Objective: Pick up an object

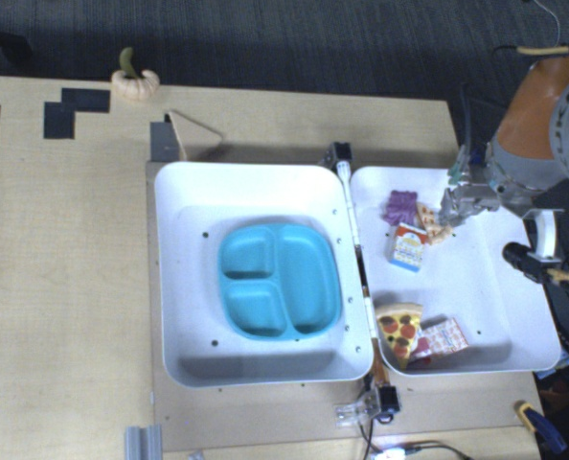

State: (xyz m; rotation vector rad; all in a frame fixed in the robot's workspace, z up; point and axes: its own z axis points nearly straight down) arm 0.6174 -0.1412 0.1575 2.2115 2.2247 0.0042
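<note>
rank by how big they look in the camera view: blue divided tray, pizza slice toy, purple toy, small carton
1. blue divided tray, by far the largest
2. pizza slice toy
3. small carton and purple toy: they look about alike, so I would not rank them

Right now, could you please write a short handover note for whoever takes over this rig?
Gripper: low in the right bin, at its far side; finger state unclear, nothing seen held.
Right bin: purple toy and small carton just left of the gripper; pizza slice and red packet at the near edge.
Left bin: blue tray.
Done: arm is down among the items.
Left: grasp one item and lift it.
</note>
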